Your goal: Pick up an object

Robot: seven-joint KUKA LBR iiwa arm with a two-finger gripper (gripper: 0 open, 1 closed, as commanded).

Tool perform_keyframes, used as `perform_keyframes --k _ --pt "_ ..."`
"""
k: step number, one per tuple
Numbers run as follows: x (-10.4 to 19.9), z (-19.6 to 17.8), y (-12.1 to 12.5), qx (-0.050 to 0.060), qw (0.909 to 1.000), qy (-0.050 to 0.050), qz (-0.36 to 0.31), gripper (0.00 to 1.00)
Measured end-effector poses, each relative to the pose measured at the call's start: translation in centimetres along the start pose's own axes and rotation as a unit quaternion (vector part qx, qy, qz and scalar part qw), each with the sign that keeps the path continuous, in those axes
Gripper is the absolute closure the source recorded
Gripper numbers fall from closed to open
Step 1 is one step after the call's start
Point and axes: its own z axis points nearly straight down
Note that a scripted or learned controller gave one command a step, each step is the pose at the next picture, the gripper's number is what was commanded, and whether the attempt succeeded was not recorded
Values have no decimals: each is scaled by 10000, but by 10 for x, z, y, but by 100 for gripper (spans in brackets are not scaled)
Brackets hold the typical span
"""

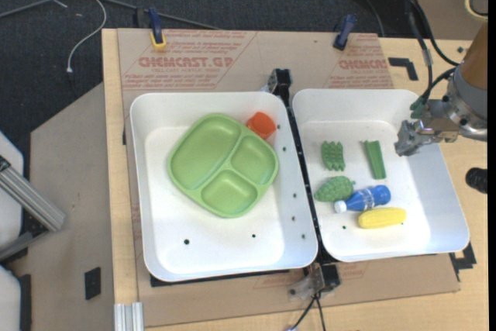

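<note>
The right bin (434, 236) holds several small items: a ridged green piece (333, 156), a green bar (374, 158), a leafy green lump (335, 188), a blue bottle (364, 199) with a white cap, and a yellow corn-like piece (381, 218). In the left bin (155, 244) lies a green divided plate (224, 164) with an orange object (262, 124) at its upper right edge. My gripper (408, 142) hangs over the right bin's upper right part, to the right of the green bar, with nothing seen between its fingers.
Both bins rest on a cardboard sheet (194, 54) held by blue clamps (157, 27) at the back. Black clips (280, 80) sit between the bins at back and front. Cables run across the dark floor at upper left and right.
</note>
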Motion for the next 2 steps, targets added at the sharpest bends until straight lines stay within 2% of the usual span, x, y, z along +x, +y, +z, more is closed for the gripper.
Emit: perform_keyframes --k 2 --pt "110 -8 5 -4 10000 0 -3 100"
